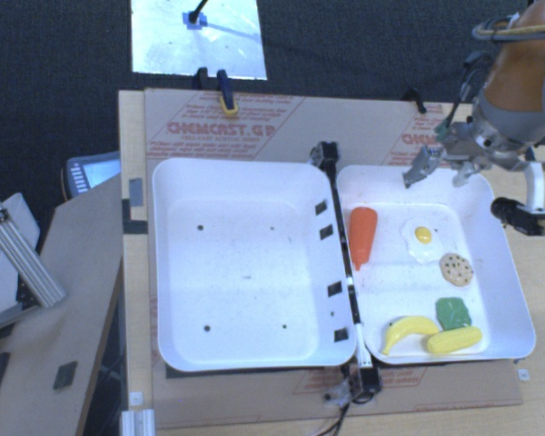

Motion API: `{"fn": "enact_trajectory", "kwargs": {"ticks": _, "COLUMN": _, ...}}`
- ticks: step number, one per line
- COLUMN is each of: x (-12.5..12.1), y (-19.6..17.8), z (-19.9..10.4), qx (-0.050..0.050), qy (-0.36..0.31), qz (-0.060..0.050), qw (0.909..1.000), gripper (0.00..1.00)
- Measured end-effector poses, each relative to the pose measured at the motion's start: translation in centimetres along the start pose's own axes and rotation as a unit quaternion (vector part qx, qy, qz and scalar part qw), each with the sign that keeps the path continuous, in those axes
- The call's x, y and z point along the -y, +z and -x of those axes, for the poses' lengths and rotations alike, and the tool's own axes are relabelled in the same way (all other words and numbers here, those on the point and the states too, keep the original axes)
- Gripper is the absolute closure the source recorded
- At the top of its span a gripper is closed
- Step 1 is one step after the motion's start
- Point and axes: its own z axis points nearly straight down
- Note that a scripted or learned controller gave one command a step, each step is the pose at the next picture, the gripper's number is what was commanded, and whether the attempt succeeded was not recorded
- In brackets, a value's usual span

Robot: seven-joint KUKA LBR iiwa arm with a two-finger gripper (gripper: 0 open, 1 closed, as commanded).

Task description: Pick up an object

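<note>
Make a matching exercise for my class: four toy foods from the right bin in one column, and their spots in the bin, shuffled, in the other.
Things:
1. carrot
2. fried egg
3. cookie
4. banana

Places:
A. near edge of the bin, beside the yellow corn cob
B. between the fried egg and the green pepper
C. along the divider between the bins
D. middle of the bin, right of the carrot

Pairs: 1-C, 2-D, 3-B, 4-A

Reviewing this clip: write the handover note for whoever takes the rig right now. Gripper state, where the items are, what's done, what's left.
Gripper: open, holding nothing, above the far edge of the right bin.
Right bin holds: carrot, fried egg, cookie, green piece, banana, corn cob.
Done: nothing picked yet.
Left: descend onto one item, close on it, lift it.
</note>
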Motion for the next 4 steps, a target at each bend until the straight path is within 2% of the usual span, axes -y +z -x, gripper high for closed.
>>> {"fn": "enact_trajectory", "kwargs": {"ticks": 1, "x": -2.9, "y": -13.4, "z": -3.4, "qx": 0.001, "qy": -0.003, "qz": 0.009, "qw": 1.0000, "gripper": 0.00}}
{"fn": "enact_trajectory", "kwargs": {"ticks": 2, "x": -2.7, "y": -13.7, "z": -3.2, "qx": 0.001, "qy": -0.004, "qz": 0.003, "qw": 1.0000, "gripper": 1.00}}
{"fn": "enact_trajectory", "kwargs": {"ticks": 3, "x": -3.1, "y": -26.5, "z": -7.0, "qx": 0.000, "qy": -0.003, "qz": 0.008, "qw": 1.0000, "gripper": 1.00}}
{"fn": "enact_trajectory", "kwargs": {"ticks": 4, "x": -1.6, "y": -30.7, "z": -11.9, "qx": -0.001, "qy": -0.003, "qz": 0.003, "qw": 1.0000, "gripper": 1.00}}
